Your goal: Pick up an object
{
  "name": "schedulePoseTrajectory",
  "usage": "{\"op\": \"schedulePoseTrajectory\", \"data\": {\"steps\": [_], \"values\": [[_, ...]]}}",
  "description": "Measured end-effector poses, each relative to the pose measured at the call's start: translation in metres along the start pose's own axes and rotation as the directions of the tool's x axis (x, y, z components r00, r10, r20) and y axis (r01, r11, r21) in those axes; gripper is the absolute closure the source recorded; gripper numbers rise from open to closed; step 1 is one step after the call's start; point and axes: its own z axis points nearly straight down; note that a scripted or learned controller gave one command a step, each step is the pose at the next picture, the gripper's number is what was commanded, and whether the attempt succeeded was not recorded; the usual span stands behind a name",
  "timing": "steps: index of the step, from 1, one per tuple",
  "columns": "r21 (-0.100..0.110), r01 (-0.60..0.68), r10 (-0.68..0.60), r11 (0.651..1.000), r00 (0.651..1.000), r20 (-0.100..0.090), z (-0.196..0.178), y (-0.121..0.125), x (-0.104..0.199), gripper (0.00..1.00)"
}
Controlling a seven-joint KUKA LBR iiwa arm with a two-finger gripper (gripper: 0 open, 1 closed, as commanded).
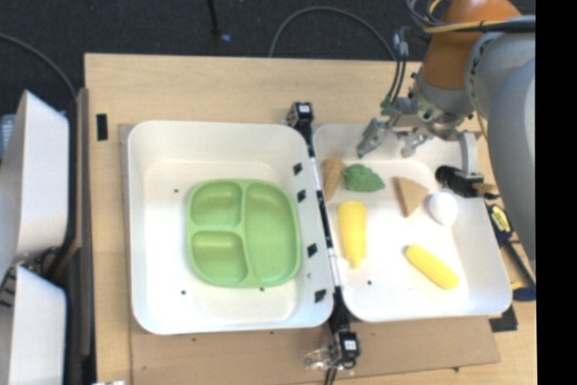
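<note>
Down at the front of the right bin (487,302) a yellow corn cob (431,267) is lying slantwise, well apart from the gripper (394,140). Fingers are spread wide with nothing held, and the green leafy piece (363,178) is found just below-left of them, so it's probably the easiest grab.

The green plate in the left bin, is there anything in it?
The green plate has three compartments, and all three show bare green. It lies flat on the floor of the left bin. What is under the plate is covered.
</note>
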Motion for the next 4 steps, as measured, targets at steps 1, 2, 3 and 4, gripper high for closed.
{"op": "schedulePoseTrajectory", "data": {"steps": [1,2,3,4], "values": [[0.000,0.001,-0.001,1.000,1.000,0.000,0.040,0.000,-0.001,0.00],[-0.007,0.003,-0.003,1.000,1.000,0.003,0.025,0.002,-0.002,1.00],[-0.008,0.001,-0.001,1.000,1.000,-0.001,-0.035,0.006,0.005,1.00],[-0.008,0.002,-0.002,1.000,1.000,-0.001,-0.090,0.007,0.003,1.00]]}}
